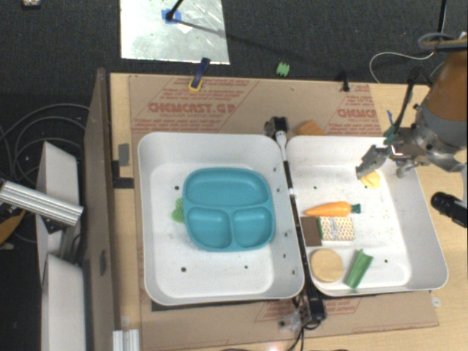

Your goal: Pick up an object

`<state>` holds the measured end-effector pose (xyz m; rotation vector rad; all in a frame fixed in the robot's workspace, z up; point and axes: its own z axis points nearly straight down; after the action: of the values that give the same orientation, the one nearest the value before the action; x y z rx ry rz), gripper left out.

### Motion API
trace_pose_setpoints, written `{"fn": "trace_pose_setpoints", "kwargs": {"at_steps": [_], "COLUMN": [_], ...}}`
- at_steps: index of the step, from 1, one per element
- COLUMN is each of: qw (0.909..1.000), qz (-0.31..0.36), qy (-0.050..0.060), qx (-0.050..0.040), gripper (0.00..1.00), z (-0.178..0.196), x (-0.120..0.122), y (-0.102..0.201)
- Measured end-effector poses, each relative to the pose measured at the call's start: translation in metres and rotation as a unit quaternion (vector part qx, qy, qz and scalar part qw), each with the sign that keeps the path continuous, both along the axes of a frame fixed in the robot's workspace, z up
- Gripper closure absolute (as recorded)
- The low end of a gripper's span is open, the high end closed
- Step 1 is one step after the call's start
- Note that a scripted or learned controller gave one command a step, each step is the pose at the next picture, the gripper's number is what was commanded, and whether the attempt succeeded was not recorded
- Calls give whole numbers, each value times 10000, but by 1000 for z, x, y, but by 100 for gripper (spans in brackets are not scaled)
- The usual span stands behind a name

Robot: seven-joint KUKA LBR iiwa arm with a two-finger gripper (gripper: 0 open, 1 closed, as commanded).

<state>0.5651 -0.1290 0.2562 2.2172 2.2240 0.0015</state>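
The camera view looks down on two white bins side by side on the bench. The left bin [157, 196] holds a blue divided plate [227, 208], with a small green piece [178, 211] peeking out at the plate's left edge.

The right bin [409, 262] carries a carrot [330, 209] lying crosswise near the middle, a brown-and-patterned block [329, 229] just below it, a tan round disc [327, 265] nearer the front, and a green stick [358, 268] leaning beside the disc.

The arm comes in from the right, and its gripper [385, 161] hangs over the back part of the right bin. A yellow piece [373, 179] lies just under the fingers, perhaps touching them; whether the fingers are spread or closed cannot be told from this angle.
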Motion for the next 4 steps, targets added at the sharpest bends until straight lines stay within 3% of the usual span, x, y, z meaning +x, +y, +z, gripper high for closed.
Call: {"fn": "trace_pose_setpoints", "kwargs": {"at_steps": [1, 2, 3, 4], "qw": [10000, 10000, 10000, 10000], "qz": [-9, 15, 4, -16], "qy": [43, 24, -35, -7], "qx": [8, 12, -14, -5], "gripper": [0, 0, 0, 0], "z": [-106, -159, -171, -156], "x": [13, 8, 70, 56], "y": [-4, 28, -17, -44]}}
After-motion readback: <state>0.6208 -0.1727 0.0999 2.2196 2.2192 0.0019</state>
